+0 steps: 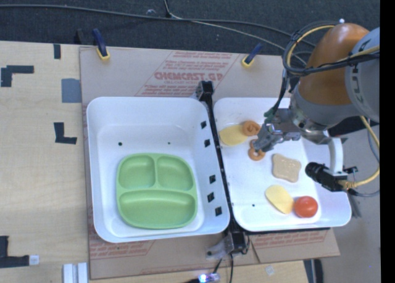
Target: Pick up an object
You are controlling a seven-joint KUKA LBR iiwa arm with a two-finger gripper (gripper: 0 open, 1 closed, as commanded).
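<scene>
Bins sit side by side, 2 shallow white ones. Nearest in the right bin lie a red tomato and, just beside it, a yellow wedge, then a tan cracker. Farther back, the gripper hangs low over a small orange ring; whether its fingers are apart or closed, I cannot tell. Beyond lie a pale yellow slice and an orange pretzel. The left bin holds a green divided plate.
</scene>
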